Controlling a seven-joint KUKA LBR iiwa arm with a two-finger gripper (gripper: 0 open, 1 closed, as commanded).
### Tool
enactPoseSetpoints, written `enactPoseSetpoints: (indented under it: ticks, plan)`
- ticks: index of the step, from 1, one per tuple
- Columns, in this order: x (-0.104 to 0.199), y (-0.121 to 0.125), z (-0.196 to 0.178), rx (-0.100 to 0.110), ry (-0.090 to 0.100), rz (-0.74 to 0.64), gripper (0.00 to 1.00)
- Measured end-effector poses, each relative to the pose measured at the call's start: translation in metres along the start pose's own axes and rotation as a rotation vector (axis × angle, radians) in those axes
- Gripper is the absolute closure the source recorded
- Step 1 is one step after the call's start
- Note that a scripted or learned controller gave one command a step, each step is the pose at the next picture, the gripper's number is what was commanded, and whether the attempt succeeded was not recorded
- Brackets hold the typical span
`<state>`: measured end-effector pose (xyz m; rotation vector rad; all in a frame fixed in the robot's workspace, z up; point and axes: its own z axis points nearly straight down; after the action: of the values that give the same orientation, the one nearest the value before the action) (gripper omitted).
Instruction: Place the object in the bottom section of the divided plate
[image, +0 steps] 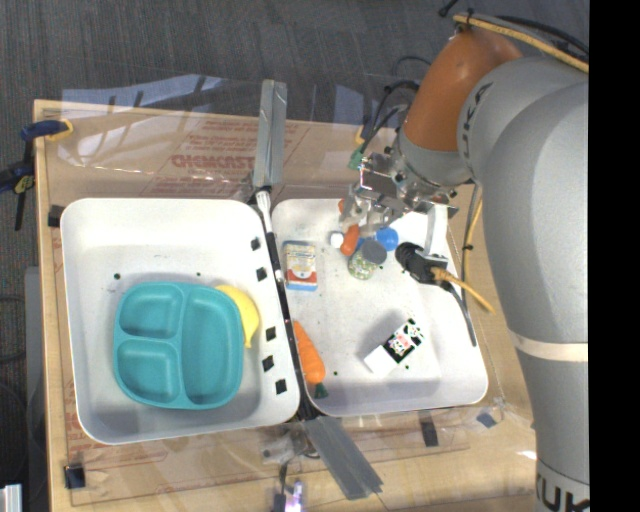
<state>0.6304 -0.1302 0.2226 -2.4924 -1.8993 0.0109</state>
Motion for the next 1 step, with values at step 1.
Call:
enactPoseSetpoints:
  ticks: [1]
  plan:
    - [0.067,-0.0351,0.0348,-0.002,-0.001,0.099,1.0]
